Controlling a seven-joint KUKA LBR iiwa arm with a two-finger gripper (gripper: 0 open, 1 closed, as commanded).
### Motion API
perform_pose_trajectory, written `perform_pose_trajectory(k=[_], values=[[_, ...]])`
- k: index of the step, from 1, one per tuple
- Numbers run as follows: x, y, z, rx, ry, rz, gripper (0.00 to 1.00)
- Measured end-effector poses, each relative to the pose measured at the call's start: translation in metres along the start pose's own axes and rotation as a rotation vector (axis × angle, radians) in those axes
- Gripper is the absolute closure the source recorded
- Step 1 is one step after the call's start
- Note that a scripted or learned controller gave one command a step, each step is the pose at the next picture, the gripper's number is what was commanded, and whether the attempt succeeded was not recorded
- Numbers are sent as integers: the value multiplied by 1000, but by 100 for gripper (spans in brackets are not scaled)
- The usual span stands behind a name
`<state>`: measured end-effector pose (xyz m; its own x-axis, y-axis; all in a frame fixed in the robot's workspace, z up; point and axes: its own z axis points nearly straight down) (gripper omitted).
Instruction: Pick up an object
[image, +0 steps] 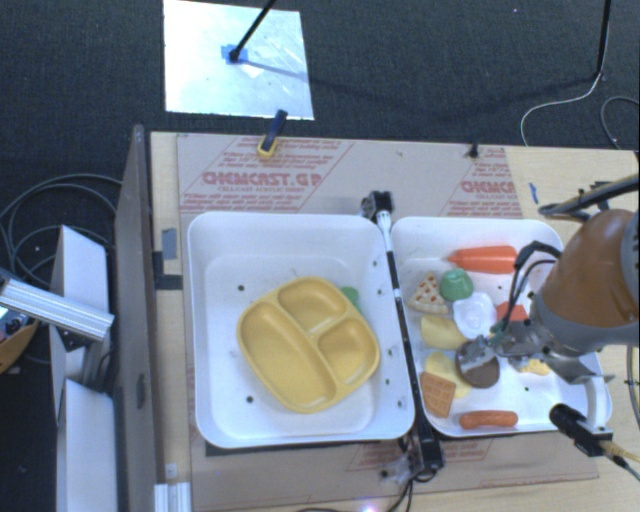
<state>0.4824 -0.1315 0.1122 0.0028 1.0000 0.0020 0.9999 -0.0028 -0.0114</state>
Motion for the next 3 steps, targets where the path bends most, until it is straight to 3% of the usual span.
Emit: perform_pose_trajectory(k=[1,2,3], values=[[17,87,25,-22,-6,-9,0],[-10,130,25,-18,-4,-7,0],[-13,176,31,56,13,-14,0]])
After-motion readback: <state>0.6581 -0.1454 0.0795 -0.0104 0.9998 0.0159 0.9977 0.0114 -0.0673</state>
